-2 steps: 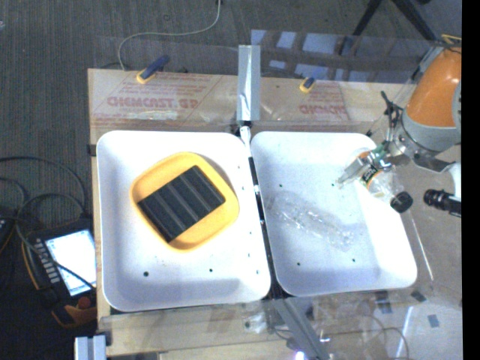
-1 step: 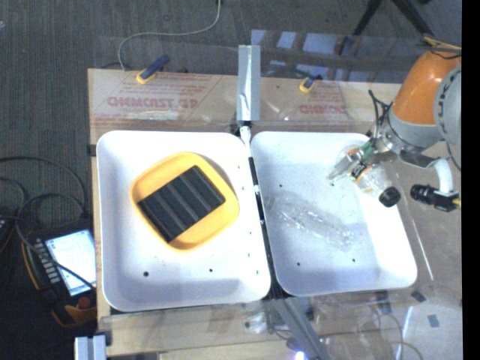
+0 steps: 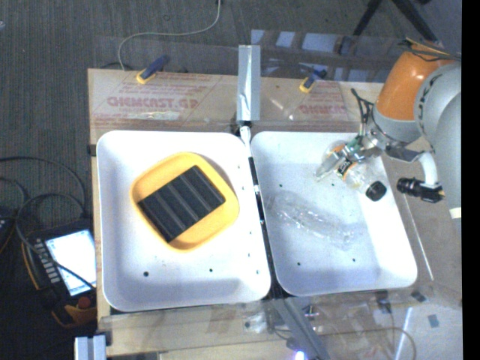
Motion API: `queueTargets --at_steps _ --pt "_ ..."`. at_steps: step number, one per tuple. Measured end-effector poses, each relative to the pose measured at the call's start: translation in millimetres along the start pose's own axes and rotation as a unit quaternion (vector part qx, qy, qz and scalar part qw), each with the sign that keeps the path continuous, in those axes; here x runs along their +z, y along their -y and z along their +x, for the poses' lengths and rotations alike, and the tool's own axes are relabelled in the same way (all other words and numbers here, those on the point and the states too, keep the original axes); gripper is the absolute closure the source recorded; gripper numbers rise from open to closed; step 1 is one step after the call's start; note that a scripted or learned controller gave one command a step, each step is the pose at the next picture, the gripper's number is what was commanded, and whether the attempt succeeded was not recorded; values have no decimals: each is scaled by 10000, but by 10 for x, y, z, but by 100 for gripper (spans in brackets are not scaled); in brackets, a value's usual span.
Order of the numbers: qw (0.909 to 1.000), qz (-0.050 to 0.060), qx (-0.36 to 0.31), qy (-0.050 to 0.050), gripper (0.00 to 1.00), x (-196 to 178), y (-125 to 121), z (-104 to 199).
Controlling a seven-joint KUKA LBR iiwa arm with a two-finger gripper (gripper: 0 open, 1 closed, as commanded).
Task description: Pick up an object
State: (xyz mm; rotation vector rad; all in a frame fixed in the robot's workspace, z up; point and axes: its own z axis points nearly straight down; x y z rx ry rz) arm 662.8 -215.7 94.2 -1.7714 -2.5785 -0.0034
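A yellow, rounded block with a black ribbed top (image 3: 185,199) lies in the left bin (image 3: 120,276), turned at a slant. A clear plastic piece (image 3: 315,217) lies near the middle of the right bin (image 3: 390,268) and is hard to make out against the white floor. My gripper (image 3: 343,160) hangs low over the far part of the right bin, above and to the right of the clear piece and apart from it. It is small and partly lost in glare.
The grey arm with its orange band (image 3: 409,88) comes in over the right bin's far right corner, with a black knob (image 3: 375,190) below the wrist. A metal post (image 3: 247,85) stands behind the wall between the bins. Cables and a handheld screen (image 3: 64,257) lie on the floor at left.
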Motion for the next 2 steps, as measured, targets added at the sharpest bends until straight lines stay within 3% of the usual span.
queueTargets --at_steps 1,2 --pt "10000 6 -7 14 100 -91 -5 6" --pt "9996 -34 270 62 100 -876 -393 876"
